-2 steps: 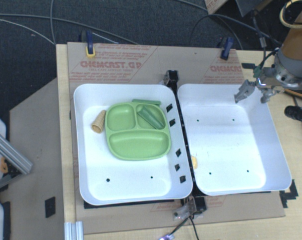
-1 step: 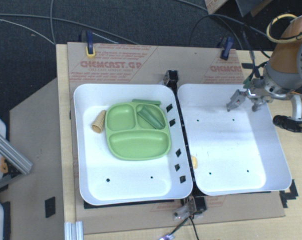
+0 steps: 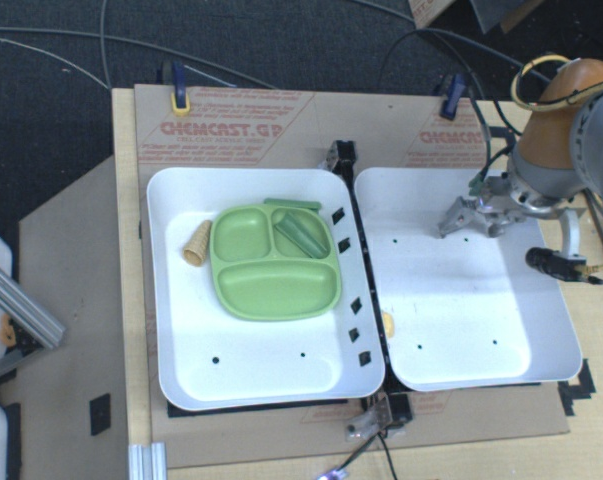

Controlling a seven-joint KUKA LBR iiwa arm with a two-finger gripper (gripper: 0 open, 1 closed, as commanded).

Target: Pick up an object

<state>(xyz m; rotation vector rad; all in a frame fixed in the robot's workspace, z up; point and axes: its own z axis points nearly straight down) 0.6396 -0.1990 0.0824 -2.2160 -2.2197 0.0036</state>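
**Gripper over the right bin, objects in the left bin**

Camera view: two white bins sit side by side on the tabletop. The left bin [image 3: 181, 368] carries a green divided plate [image 3: 276, 288] near its middle. A darker green piece [image 3: 303, 233] lies in the plate's far right compartment, and another green strip [image 3: 291, 205] is just behind the plate's far edge. A small tan cone [image 3: 195, 243] lies beside the plate's left edge, touching it or nearly so. These are the candidates for picking, and all of them are in the left bin.

The right bin [image 3: 461, 363] has a bare floor. A small yellowish thing [image 3: 387, 323] sits at the divider between the bins.

The arm [image 3: 566, 128] reaches in from the right, and the gripper [image 3: 471, 218] is above the far part of the right bin, well apart from the plate. Its fingers seem spread apart, with nothing between them. I judge that the pick is not yet done, and the gripper must cross the divider to reach any object.
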